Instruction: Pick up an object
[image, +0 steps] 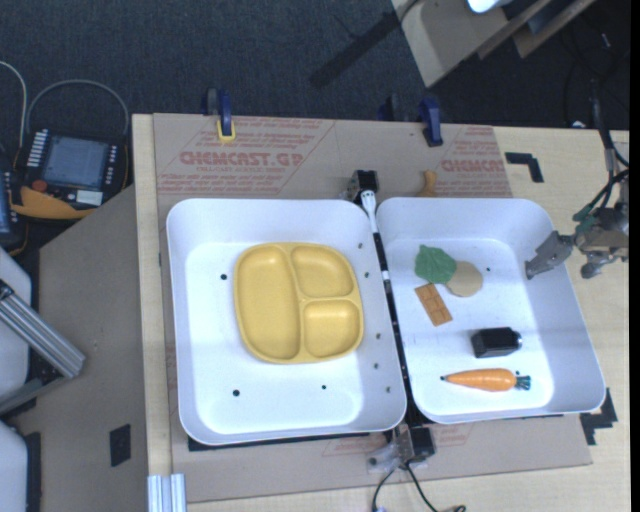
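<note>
The right bin (560, 330) holds several small objects: a green leafy piece (434, 263), a tan round disc (465, 281) touching it, a brown flat cracker (433, 304), a black block (496, 341) and an orange carrot (482, 380) near the front wall. My gripper (570, 260) hangs over that bin's right rim, well to the right of the objects. Its fingers stand apart, open, with nothing between them.
The left bin (200, 350) bears a yellow divided plate (298, 300) at its middle. Both bins sit on a cardboard-covered bench held by blue clamps (225, 108) at the back. A pendant with a screen (72, 165) lies off the bench at far left.
</note>
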